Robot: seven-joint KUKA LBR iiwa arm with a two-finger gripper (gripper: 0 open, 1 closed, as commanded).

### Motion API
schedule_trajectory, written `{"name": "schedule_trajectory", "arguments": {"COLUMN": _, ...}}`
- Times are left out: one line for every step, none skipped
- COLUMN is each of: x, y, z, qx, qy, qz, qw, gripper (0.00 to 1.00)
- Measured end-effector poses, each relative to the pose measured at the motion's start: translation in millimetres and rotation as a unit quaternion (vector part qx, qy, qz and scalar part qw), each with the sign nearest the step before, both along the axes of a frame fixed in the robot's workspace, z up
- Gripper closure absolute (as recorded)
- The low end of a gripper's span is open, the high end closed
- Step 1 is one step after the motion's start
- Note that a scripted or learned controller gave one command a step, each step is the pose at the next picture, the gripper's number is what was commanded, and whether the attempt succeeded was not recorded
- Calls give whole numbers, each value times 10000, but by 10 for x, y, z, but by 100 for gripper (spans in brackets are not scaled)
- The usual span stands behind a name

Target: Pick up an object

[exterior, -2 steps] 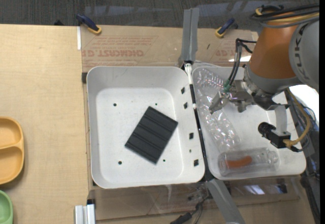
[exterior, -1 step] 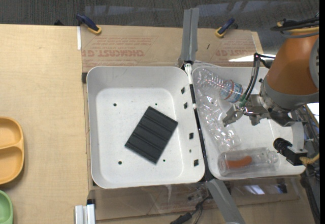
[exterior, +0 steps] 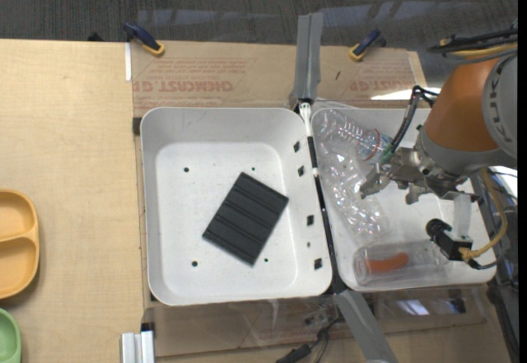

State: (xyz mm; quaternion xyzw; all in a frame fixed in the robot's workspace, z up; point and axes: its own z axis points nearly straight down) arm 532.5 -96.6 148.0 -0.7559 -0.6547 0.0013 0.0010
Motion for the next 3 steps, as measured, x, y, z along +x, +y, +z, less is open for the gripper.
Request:
{"name": "schedule_trajectory", "arguments": {"x": 0, "y": -11, "z": 83, "qx": -1, "qy": 10, "qz": -17, "qw": 10000, "gripper": 100}}
{"name": "schedule_trajectory", "arguments": {"x": -79, "y": 25, "z": 329, "qx": -5, "qy": -7, "qz": -279, "qw": 9996, "gripper": 100}}
{"name": "schedule_trajectory", "arguments": {"x": -79, "y": 24, "z": 329, "qx": -5, "qy": -8, "qz": -283, "qw": 9996, "gripper": 0}}
